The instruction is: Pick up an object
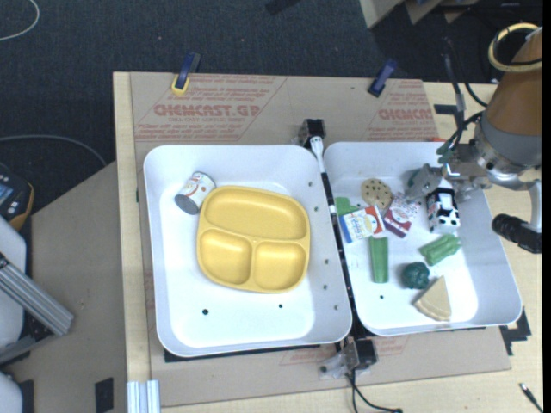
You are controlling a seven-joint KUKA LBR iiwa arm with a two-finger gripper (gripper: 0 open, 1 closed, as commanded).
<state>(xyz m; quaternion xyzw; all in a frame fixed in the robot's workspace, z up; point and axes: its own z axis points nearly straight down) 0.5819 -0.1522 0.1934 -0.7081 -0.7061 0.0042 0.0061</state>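
My gripper point(437, 179) hangs over the upper right part of the right bin point(491, 304), at the end of the grey arm with the orange band point(519, 101). Just below it sits a black-and-white cow toy point(444, 212). To its left lie a red-and-white packet point(399, 218), a round cookie point(374, 191) and a small milk carton point(361, 224). Further forward are a green cylinder point(379, 259), a green pickle-shaped piece point(440, 249), a dark green ball point(416, 274) and a tan wedge point(435, 300). I see nothing held in the gripper.
The left bin point(172, 317) holds a yellow divided tray point(254, 237) and a small cup lying on its side point(195, 191). Clamps sit at the bench's back edge point(182, 74). A black part point(516, 229) sticks in at the right bin's right rim.
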